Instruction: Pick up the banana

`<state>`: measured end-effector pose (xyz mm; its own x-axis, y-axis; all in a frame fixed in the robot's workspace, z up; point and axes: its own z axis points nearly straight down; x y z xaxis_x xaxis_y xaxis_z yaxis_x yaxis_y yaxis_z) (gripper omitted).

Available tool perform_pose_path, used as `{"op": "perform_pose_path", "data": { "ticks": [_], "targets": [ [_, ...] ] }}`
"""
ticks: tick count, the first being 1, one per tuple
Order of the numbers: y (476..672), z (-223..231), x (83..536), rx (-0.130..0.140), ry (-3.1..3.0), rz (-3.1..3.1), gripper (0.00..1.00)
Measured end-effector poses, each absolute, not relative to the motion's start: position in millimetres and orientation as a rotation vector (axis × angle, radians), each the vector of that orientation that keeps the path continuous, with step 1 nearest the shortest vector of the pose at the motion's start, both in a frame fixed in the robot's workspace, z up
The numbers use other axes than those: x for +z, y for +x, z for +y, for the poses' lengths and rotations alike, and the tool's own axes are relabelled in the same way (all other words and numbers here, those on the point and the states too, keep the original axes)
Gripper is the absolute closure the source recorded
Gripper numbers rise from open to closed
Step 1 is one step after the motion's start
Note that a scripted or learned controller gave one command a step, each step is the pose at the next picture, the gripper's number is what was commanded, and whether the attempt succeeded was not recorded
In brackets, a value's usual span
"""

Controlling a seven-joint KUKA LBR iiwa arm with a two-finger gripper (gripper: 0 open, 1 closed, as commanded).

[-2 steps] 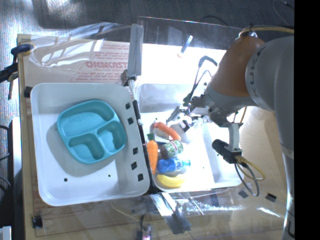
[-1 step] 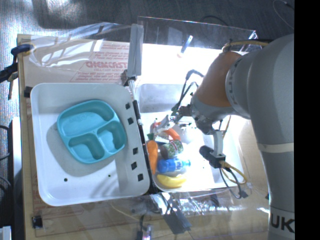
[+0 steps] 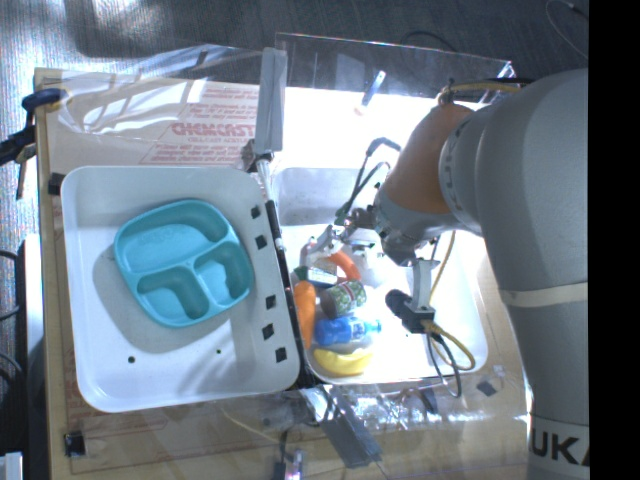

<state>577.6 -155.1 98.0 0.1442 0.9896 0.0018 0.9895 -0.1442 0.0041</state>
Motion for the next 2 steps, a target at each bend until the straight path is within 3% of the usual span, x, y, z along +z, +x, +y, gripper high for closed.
{"op": "perform_pose_path", "data": {
  "ticks": [1,2],
  "targets": [
    [580.4,-152.7,110.3,0.015,2.367,2.058,1.0],
    [605.7,-100.8,195.5,-0.001,2.482,1.928,1.0]
  ]
}}
